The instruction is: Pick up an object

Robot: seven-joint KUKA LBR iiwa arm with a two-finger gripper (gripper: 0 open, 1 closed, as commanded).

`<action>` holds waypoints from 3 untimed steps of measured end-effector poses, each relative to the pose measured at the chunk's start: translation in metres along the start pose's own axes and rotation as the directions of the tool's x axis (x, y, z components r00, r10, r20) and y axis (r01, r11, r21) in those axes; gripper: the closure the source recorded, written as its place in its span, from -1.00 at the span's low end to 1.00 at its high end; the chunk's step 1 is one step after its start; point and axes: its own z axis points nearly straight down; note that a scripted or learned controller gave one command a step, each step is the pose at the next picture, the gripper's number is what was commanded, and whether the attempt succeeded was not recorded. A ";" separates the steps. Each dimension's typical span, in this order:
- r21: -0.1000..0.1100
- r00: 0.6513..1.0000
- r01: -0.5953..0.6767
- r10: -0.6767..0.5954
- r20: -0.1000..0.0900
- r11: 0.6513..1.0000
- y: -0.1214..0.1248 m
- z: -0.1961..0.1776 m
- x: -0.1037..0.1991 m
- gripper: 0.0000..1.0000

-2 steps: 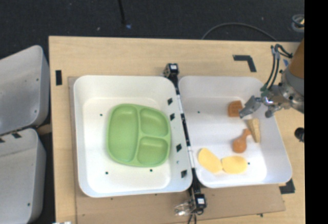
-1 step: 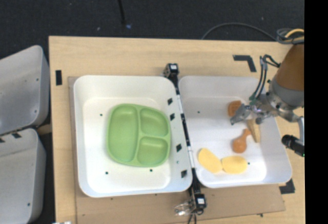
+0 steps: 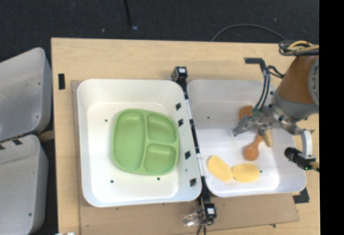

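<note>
Bench (image 3: 64,121): we find two white bins side by side.
Left bin (image 3: 86,121): we note a green tray (image 3: 145,141) with three compartments at its centre.
Right bin (image 3: 215,99): we record two yellow pieces (image 3: 234,170) at 6 o'clock, touching; an orange piece (image 3: 251,150) near centre; another (image 3: 245,112) at 12 o'clock from it.
Gripper (image 3: 257,126): over the right bin, above the orange pieces; we cannot tell how it stands.

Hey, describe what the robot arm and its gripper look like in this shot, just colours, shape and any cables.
The arm enters from the right: a rounded grey body with a wide orange band above the wrist. A dark, thin metal gripper hangs below it over the right bin. Black cables loop up beside the wrist, and a yellow-and-black bundle sits at the arm's top edge.
</note>
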 end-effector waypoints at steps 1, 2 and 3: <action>-0.003 1.000 -0.001 0.001 0.007 1.000 -0.001 -0.011 -0.003 1.00; -0.005 1.000 -0.002 0.002 0.012 1.000 -0.002 -0.058 0.003 1.00; -0.005 1.000 -0.001 0.001 0.012 1.000 -0.003 -0.103 -0.002 1.00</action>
